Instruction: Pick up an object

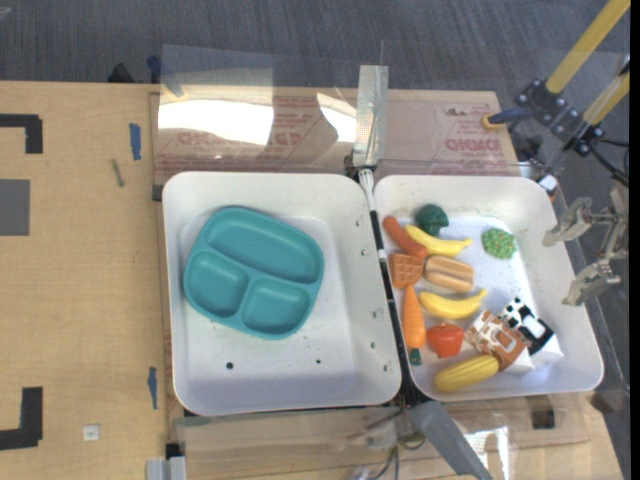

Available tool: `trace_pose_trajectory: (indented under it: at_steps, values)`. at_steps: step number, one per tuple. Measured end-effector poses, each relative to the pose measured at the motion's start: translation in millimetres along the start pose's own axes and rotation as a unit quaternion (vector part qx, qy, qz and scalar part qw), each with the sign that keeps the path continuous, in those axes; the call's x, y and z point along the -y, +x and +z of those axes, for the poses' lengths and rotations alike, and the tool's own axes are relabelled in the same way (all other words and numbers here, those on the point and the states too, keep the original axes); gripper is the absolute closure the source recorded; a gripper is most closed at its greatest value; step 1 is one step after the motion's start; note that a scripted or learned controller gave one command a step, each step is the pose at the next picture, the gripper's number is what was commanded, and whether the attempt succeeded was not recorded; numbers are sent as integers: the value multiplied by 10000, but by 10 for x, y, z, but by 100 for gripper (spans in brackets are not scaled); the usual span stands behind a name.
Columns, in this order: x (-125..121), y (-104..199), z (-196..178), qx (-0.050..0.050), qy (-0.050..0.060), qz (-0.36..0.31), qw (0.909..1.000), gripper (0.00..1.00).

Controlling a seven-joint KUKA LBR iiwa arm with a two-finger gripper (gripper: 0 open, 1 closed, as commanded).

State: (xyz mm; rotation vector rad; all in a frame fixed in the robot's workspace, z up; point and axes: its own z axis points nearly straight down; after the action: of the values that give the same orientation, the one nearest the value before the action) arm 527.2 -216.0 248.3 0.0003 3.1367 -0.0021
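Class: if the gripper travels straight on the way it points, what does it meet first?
Probably the hot-dog toy, passing between the green broccoli and the checkered block; depth is unclear.

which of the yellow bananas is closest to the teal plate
The upper banana, lying beside the dark green piece; the middle banana sits farther right, away from the teal plate.

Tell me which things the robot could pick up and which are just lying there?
Could pick up: carrot, bananas, hot dog, waffle, tomato, corn cob, green lumpy vegetable.

Just lying there: teal divided plate, left bin, right bin, clear plastic walls.
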Motion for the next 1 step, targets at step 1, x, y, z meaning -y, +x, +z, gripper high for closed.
trace_pose_trajectory:
  at_steps: [1]
  values:
    - [-359, 265, 1294, 84, 34, -113, 9999, 0]
